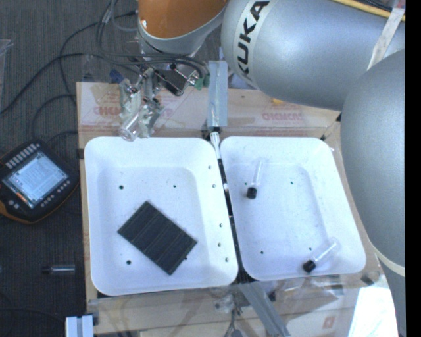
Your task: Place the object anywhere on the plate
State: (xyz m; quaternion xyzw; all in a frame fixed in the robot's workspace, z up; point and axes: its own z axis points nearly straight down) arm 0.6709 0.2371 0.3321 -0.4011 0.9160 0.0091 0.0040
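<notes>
My two-finger gripper [135, 125] hangs above the far edge of the left shallow white plastic bin [105, 263], just past its back left corner, over the cardboard-coloured bench top [99, 108]. A clear, glassy piece shows at its tip, around the fingers, but I cannot tell from this slant whether that is an object caught between them or part of the tool itself, nor how far apart the fingers stand. Above it sits my wrist with a tangle of black cables [118, 62] and the orange band [174, 16], and the broad grey arm [309, 52] fills the upper right.

In the left bin lies the dark, flat, ribbed rectangular plate [157, 237], turned at an angle, in the nearer half of the bin floor. It is well apart from my gripper.

The right shallow white plastic bin [342, 197] touches the left one along the middle. In it lie two small clear plastic tubes with black caps: one tube [254, 180] near the bin's left wall toward the back, cap end pointing nearer, and the other tube [320, 256] in the near right corner, lying aslant with its cap toward the left.

Off the bench to the left, a black and orange handheld pendant with a lit screen [33, 181] rests on the dark floor.
</notes>
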